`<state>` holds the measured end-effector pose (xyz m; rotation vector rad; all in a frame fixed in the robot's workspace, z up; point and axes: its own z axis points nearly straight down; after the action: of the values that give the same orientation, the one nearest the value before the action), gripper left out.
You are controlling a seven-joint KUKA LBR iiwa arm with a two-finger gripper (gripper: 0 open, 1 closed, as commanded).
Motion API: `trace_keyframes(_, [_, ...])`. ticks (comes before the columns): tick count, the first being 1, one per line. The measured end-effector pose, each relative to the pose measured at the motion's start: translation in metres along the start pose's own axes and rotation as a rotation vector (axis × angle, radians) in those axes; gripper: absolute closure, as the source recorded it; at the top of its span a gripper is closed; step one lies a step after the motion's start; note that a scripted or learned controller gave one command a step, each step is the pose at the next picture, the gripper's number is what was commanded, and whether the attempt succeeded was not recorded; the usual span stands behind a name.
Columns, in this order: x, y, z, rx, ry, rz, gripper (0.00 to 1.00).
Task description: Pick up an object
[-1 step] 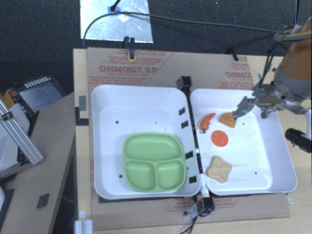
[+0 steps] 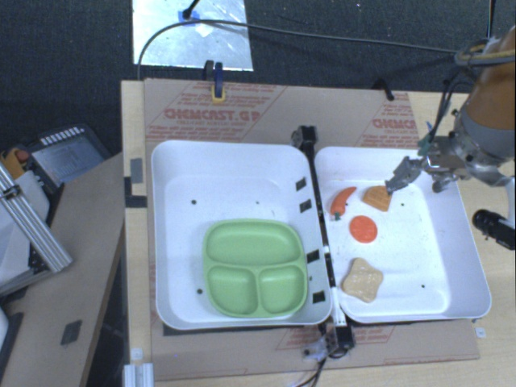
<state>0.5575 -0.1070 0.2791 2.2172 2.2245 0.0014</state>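
Note:
The right bin [image 2: 451, 285] holds a red chilli-shaped piece [image 2: 342, 201], a tan-orange wedge [image 2: 376, 197], a flat orange-red disc [image 2: 364, 229] and a beige lumpy piece [image 2: 362, 280]. My gripper [image 2: 401, 177] reaches in from the right and hangs just above and right of the tan-orange wedge, at its upper right corner. Nothing shows between the fingers.
The left bin [image 2: 185, 176] holds a green divided plate [image 2: 254, 267]. A black divider strip [image 2: 316, 224] runs between the two bins. Cardboard [image 2: 242, 111] lies under the bins, and a grey metal sheet [image 2: 193, 18] sits behind.

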Motion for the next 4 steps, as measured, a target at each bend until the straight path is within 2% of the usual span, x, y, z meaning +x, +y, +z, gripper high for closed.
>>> trace_keyframes(2, [-0.005,0.009,0.109,0.003,0.0,0.002,0.0])
trace_keyframes(3, [-0.007,0.012,0.152,0.004,0.001,0.002,0.0])
trace_keyframes(4, [-0.007,0.014,0.139,-0.001,-0.001,0.002,1.0])
